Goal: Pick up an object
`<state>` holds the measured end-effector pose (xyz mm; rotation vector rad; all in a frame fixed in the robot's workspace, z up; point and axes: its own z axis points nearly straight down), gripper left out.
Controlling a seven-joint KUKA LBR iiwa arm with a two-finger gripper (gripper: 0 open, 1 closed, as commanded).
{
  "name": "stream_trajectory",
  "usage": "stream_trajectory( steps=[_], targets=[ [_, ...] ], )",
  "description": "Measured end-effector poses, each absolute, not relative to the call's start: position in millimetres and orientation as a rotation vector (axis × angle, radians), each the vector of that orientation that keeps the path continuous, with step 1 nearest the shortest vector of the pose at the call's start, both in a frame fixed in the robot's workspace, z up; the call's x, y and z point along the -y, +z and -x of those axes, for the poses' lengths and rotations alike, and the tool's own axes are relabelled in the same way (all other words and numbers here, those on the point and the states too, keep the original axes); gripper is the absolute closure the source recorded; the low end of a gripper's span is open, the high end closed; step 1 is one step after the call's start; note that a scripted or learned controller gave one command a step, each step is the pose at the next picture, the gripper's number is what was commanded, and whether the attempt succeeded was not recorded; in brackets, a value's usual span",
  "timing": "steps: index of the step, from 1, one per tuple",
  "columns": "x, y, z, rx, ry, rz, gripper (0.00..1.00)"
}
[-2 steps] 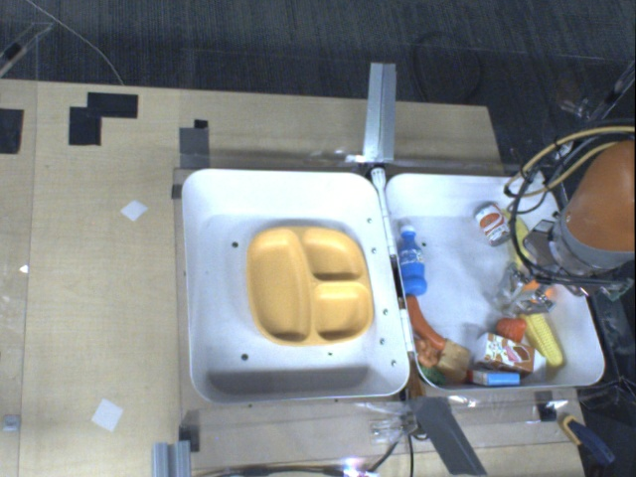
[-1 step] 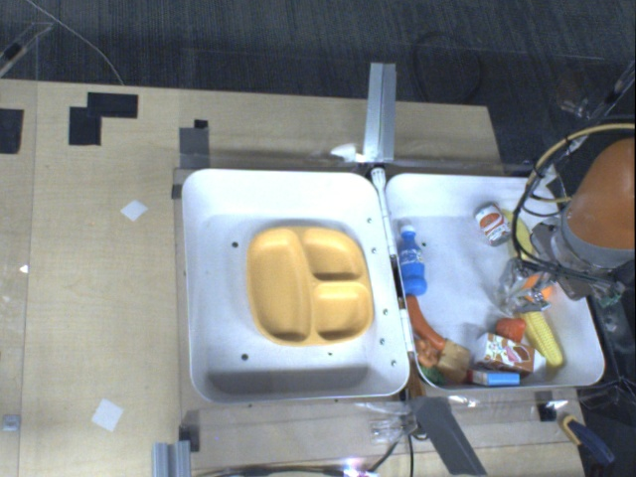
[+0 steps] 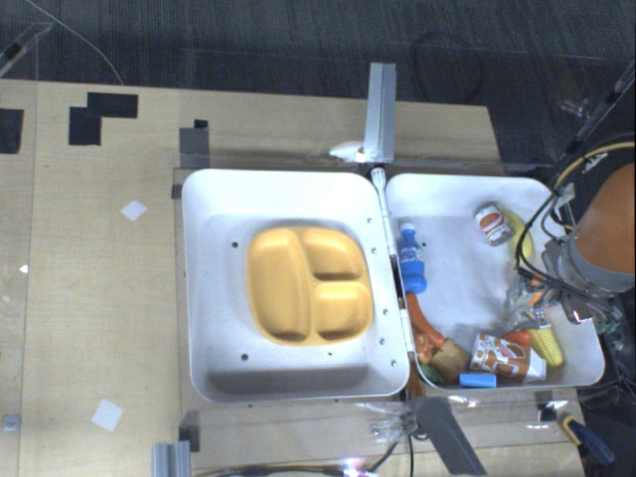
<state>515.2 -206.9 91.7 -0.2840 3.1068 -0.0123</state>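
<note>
No writing can be read; the print on the carton (image 3: 500, 357) is too small.

The arm (image 3: 604, 235) reaches down from the right.

A: what's lying in the right white bin (image 3: 452, 189)?
B: small blue plastic bottle (image 3: 409, 259) flat along the left wall, yellow corn cob (image 3: 546, 346) and red-white packet (image 3: 500, 357) near the front.
</note>
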Motion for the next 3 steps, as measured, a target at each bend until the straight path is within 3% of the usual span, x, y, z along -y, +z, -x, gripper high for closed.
stream_trajectory(
  steps=[1, 2, 3],
  targets=[
    [179, 96, -572.0, -3.127, 0.000, -0.148, 1.00],
    [179, 109, -575.2, -3.116, -0.003, -0.139, 1.00],
    [202, 91, -565.0, -3.126, -0.002, -0.032, 1.00]
  ],
)
